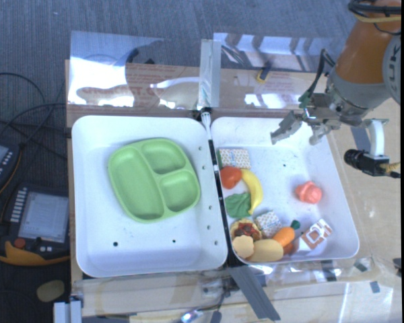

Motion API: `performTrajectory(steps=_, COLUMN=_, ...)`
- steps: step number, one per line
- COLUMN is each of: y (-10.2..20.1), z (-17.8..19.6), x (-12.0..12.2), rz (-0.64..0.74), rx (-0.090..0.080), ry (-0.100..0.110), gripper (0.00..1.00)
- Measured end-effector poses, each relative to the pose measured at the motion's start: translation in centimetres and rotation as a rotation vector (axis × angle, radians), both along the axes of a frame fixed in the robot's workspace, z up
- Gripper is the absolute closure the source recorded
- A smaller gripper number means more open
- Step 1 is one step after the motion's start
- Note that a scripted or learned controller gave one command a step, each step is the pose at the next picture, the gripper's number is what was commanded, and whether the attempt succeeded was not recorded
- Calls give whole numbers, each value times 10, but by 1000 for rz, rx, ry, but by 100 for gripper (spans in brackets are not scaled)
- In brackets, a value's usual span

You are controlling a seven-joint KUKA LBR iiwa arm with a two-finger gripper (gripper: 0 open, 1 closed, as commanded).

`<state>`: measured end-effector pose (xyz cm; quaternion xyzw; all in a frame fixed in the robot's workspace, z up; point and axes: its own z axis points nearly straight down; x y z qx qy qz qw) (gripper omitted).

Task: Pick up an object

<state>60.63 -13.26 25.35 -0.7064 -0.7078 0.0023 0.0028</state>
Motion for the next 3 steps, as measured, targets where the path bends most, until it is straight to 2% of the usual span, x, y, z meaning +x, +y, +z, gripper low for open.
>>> performTrajectory(steps=1, y=36, z=-71, x=-59, rz=-157, rx=-2, ry=2, gripper=0)
performTrajectory(steps=2, y=35, z=-137, x=-20, rz=-368, rx=-3, ry=2, gripper=0)
performTrajectory(steps=3, y=87, z=-73, x=-46, rz=-210, rx=-4, ry=2, gripper=0)
